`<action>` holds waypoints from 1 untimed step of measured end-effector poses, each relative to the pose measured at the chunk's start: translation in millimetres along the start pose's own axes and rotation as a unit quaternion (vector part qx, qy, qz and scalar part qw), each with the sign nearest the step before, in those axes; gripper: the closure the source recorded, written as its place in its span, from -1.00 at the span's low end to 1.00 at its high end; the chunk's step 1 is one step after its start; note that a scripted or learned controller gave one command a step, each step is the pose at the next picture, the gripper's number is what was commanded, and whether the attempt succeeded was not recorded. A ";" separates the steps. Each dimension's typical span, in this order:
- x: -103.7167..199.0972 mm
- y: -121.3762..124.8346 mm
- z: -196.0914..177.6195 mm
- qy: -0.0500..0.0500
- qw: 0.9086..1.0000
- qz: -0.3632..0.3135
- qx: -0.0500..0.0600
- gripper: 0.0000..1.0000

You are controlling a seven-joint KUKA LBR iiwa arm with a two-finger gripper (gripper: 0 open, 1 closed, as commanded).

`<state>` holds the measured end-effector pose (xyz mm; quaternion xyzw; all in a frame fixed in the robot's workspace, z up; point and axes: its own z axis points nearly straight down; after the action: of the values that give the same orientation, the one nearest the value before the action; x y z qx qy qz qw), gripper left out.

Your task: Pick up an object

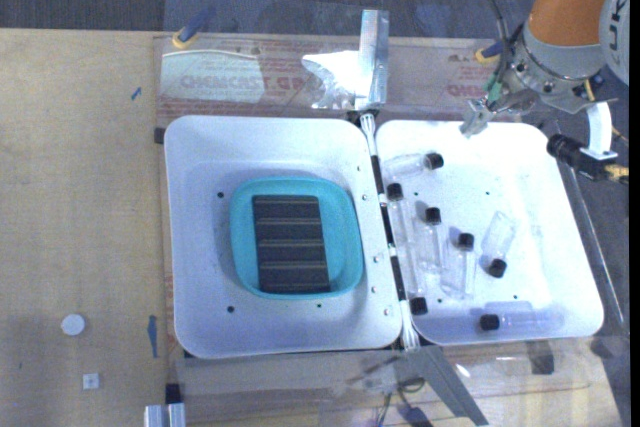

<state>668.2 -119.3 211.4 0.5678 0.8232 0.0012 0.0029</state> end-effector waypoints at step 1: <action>-29.0 -11.2 -19.7 -0.001 1.000 -0.001 0.000 1.00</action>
<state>667.9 -150.3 231.2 0.5670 0.8237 0.0011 0.0038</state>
